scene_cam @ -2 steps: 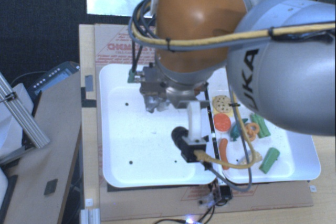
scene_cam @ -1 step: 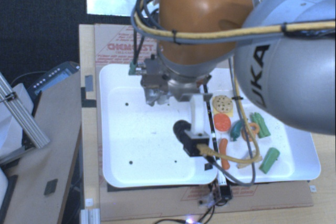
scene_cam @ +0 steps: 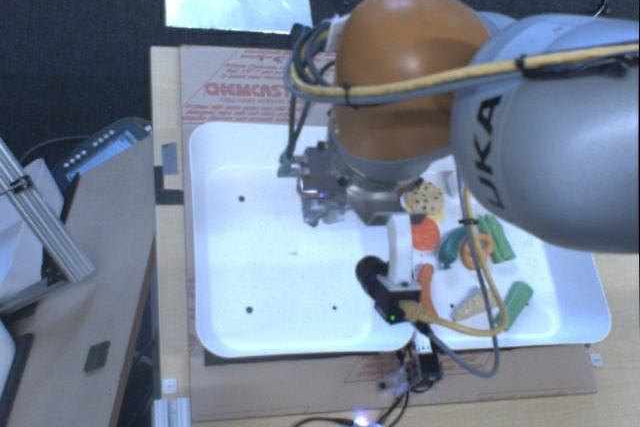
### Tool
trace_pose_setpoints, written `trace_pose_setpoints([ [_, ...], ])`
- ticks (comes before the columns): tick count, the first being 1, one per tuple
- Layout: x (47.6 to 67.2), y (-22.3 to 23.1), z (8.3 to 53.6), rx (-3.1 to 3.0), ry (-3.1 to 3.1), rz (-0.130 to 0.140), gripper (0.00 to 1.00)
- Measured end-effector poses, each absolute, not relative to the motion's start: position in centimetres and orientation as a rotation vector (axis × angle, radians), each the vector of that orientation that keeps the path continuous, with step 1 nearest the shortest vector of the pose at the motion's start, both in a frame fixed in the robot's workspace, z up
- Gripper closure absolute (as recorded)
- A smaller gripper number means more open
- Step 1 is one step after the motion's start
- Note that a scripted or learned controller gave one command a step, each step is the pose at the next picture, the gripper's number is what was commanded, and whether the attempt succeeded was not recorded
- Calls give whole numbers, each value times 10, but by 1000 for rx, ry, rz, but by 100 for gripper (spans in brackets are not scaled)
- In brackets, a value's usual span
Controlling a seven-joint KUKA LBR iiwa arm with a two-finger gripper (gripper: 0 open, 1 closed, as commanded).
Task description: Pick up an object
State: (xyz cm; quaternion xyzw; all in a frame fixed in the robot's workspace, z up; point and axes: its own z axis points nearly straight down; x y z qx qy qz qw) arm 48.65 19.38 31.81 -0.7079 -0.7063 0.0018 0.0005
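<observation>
The grey arm (scene_cam: 540, 135), with its orange band (scene_cam: 410, 65), is seen reaching in from 3 o'clock and covering much of the upper right of the white bin (scene_cam: 250, 255). The gripper (scene_cam: 322, 203) is held over the bin's floor, a little toward 12 o'clock from the bin's middle. Its metal body is viewed from above and partly hidden under the wrist, so whether it is spread or closed cannot be told.

The objects to be picked are gathered in the bin between 3 and 5 o'clock, to the right of the gripper and apart from it. A tan spotted disc (scene_cam: 426, 200) is seen nearest the wrist, with a red-orange piece (scene_cam: 426, 235) just below it. At 3 o'clock from that piece, a dark green piece (scene_cam: 452, 248), an orange ring (scene_cam: 479, 251) and a light green piece (scene_cam: 497, 241) are crowded together; whether they touch cannot be judged for certain. Toward 5 o'clock, a green cylinder (scene_cam: 518, 299) is found near the bin's rim, with a pale yellow wedge (scene_cam: 468, 311) beside it. A thin orange stick (scene_cam: 428, 281) is seen at 6 o'clock from the red-orange piece.

The bin is set on a cardboard sheet (scene_cam: 240, 85) printed with red lettering.
</observation>
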Motion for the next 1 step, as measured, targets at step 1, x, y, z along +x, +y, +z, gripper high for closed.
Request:
trace_pose_setpoints([
  [1,536,205,353,-2221,-2226,-10,100],
])
